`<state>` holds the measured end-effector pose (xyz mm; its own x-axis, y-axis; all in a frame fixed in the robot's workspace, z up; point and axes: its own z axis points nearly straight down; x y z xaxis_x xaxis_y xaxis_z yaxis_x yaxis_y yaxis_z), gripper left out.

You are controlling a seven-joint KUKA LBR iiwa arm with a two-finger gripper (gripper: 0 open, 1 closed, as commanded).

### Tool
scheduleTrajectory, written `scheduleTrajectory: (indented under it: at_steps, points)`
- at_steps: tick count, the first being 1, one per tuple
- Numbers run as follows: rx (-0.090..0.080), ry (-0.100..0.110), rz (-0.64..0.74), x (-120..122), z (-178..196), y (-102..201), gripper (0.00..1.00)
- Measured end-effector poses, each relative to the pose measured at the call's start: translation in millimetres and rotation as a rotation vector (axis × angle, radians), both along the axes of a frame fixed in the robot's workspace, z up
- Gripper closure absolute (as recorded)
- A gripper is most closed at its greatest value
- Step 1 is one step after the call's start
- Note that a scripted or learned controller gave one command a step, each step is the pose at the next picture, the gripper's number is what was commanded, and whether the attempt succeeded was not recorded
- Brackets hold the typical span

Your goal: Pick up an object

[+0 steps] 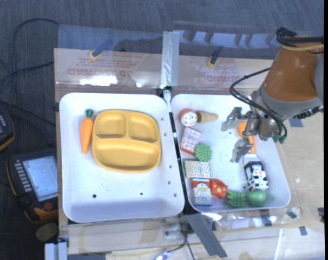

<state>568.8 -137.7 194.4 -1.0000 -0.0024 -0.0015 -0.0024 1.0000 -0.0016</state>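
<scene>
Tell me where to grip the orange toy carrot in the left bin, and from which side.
Grip the orange toy carrot with the green top across its thick upper body, coming straight down from above. It lies flat, its length running up and down the view. The bin wall and the yellow divided plate flank it closely, so the end effector fingers have little room on either side.

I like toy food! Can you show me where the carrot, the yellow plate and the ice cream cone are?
carrot [86, 135], camera view, middle of its orange body.
yellow plate [126, 162], camera view, bare floor of its big front compartment.
ice cream cone [205, 117], camera view, on the tan cone part.
</scene>
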Motion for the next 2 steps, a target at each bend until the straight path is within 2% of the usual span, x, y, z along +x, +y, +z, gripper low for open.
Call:
scheduleTrajectory:
  at_steps: [1, 2]
  points:
    - [0.000, 0.001, -0.032, 40, -87, -9, 0.00]
    - [-0.004, -0.017, -0.189, -79, -103, -55, 0.00]
